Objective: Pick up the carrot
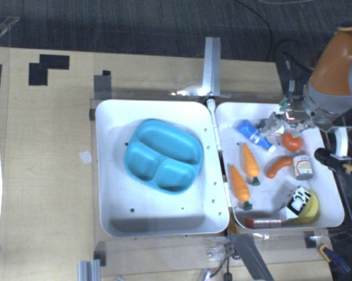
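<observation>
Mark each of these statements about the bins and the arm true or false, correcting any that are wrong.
1. The blue divided plate lies in the left bin. True.
2. Two carrots, the upper carrot and the lower carrot, lie in the right bin. True.
3. The gripper holds a carrot. False: it hovers near the bin's far end, beside the blue bottle; both carrots lie on the bin floor.
4. The banana lies in the left bin. False: it is in the right bin's near corner.

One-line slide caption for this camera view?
KUKA arm's hand hovers over the right bin, near a blue bottle, with two carrots lying untouched.
</observation>
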Robot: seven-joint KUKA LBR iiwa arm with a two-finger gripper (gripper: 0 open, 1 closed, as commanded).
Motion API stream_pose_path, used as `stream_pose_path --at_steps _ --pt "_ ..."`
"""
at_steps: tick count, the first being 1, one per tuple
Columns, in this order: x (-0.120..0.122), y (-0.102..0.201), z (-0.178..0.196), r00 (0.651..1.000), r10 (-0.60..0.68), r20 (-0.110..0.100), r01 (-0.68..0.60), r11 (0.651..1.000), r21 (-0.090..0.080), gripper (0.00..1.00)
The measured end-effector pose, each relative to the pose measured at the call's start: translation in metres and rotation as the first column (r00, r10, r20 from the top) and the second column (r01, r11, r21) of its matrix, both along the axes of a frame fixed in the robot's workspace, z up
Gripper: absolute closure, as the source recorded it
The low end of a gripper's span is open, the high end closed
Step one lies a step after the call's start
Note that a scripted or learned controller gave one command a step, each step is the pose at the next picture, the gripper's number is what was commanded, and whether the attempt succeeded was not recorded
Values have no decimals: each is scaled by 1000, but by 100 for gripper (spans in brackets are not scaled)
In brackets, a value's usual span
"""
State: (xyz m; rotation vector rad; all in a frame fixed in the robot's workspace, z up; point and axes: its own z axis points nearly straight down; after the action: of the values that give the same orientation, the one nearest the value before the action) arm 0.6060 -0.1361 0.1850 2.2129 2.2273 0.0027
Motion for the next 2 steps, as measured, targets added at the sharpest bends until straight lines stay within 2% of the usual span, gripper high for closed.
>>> stream_pose_path --at_steps 1,2 --pt "-32 38 -96 996 -84 9 84 996 0 0" --pt "-30 39 -84 996 -83 17 83 997 2 100"
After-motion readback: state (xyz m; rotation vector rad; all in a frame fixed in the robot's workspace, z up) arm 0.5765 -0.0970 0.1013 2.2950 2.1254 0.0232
